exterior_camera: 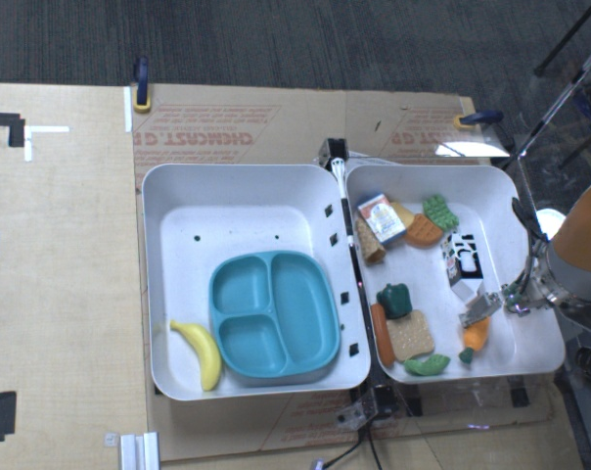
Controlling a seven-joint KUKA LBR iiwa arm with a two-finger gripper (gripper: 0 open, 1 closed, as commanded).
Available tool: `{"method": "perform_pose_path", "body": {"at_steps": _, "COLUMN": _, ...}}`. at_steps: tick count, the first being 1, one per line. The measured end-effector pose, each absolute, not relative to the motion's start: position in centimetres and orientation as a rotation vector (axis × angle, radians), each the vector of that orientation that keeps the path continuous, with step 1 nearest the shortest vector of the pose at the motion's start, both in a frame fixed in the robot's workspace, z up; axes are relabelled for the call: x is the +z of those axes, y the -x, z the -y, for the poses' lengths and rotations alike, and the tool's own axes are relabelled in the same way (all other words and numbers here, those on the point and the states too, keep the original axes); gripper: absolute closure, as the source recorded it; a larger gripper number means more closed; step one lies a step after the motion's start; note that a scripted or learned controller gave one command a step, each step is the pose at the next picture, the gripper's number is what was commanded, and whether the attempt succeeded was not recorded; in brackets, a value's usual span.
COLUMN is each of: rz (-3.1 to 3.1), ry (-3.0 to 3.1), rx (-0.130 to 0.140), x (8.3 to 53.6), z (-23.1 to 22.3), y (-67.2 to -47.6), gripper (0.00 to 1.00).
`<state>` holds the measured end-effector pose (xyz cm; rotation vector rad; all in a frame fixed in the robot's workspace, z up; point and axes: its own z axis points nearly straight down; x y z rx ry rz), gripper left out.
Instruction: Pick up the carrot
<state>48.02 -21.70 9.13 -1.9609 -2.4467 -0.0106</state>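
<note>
- Bins first: two shallow white moulded-plastic bins side by side, smooth and rounded at the corners — the left bin [168, 223] holds a teal divided plate [274, 311] with three glossy compartments, and a curved yellow banana [203, 352] lies on the bin floor just beside it.
- Right bin [501, 189] is crowded with toy food: a boxed carton [382, 218], a slice of bread [411, 337], a red sausage [380, 334], leafy green pieces.
- Arm enters from the right; its gripper [483, 306] sits low over the bin floor, touching or just above the carrot [477, 335]. How far apart its tips stand I cannot tell.
- Carrot: small, orange, tapered, with a green stub, near the right bin's front right corner.
- Step, as I judge it: the reach is made, the grasp not yet proven — next comes closing squarely on that slick, tapering body, then lifting.
</note>
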Motion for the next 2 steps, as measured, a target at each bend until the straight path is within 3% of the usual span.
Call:
{"method": "perform_pose_path", "body": {"at_steps": 1, "rz": 2.446, "ry": 1.972, "rx": -0.009, "x": 10.1, "z": 21.9, "y": -48.2, "gripper": 1.0}}
{"method": "perform_pose_path", "body": {"at_steps": 2, "rz": 2.284, "ry": 2.159, "rx": 0.0, "x": 14.3, "z": 15.4, "y": -48.1, "gripper": 1.0}}
